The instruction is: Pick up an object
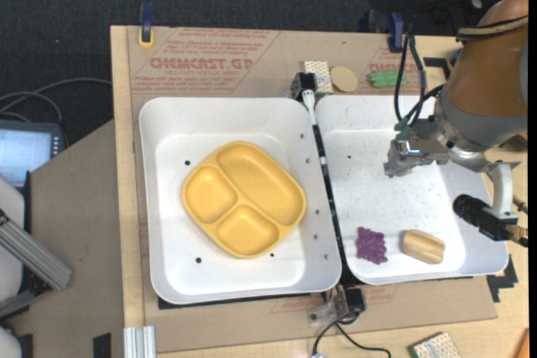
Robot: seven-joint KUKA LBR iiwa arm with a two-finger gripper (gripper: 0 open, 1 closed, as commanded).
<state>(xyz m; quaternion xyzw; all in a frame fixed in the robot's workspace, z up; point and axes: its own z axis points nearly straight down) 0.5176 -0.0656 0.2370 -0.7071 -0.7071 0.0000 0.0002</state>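
Step in hand: approach; the gripper (408, 157) hangs over the upper half of the right bin (361, 189), nothing between its fingers.
Gripper state: cannot be told at this slant.
Candidate objects: purple grape cluster (370, 245) and tan bread roll (422, 246), near each other at the bin's lower edge, apart from the gripper.
Next move: likely travel toward the lower edge, then descent over one piece.
Appearance: grapes knobbly, small; roll smooth, oblong.
Left bin (159, 180): yellow divided plate (243, 199).
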